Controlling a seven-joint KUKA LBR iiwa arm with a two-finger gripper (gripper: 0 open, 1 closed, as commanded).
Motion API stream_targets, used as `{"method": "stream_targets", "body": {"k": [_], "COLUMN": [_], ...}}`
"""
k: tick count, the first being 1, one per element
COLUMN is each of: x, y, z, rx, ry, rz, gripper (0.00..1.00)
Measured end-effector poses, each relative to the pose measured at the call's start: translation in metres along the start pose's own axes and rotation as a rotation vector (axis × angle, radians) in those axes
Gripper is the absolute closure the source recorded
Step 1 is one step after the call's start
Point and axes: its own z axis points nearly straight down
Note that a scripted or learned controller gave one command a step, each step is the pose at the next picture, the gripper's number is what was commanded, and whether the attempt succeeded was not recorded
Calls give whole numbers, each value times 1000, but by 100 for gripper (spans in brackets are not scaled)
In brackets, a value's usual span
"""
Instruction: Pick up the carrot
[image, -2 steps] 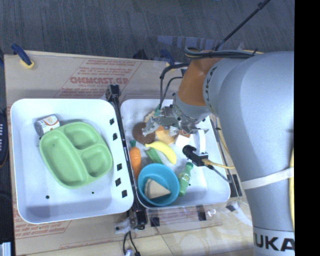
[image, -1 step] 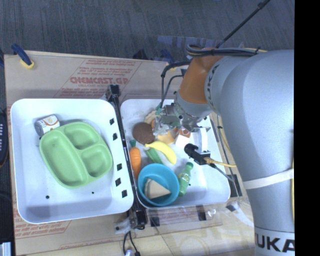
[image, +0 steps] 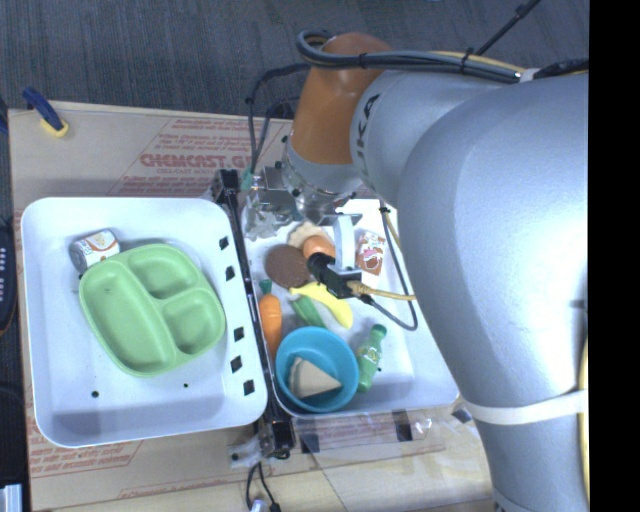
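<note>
The carrot (image: 270, 318) is a small orange one with a green top. It lies along the left wall of the right bin (image: 425, 385), just above the blue bowl (image: 316, 371). My gripper (image: 270, 208) hangs under the orange wrist band at the far left corner of that bin, up-frame of the carrot and apart from it. A brown round piece (image: 287, 265) sits between the gripper and the carrot. The arm's grey body covers the right side of the bin.
The right bin is crowded: a yellow banana (image: 332, 303), a green bottle (image: 370, 352), a red-and-white packet (image: 370, 250), a peach-coloured item (image: 315, 242) and a tan wedge inside the bowl. The left bin (image: 50, 390) holds a green divided plate (image: 150, 305) and a small carton (image: 95, 247).
</note>
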Motion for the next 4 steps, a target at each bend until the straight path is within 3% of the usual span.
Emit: {"method": "stream_targets", "body": {"k": [1, 2, 3, 4], "x": [69, 165, 144, 52], "y": [-46, -70, -9, 2], "z": [5, -36, -83, -172], "rx": [11, 6, 4, 2], "ry": [-5, -6, -8, -9], "rz": [-170, -58, -255, 48], "gripper": [100, 100, 100, 100]}}
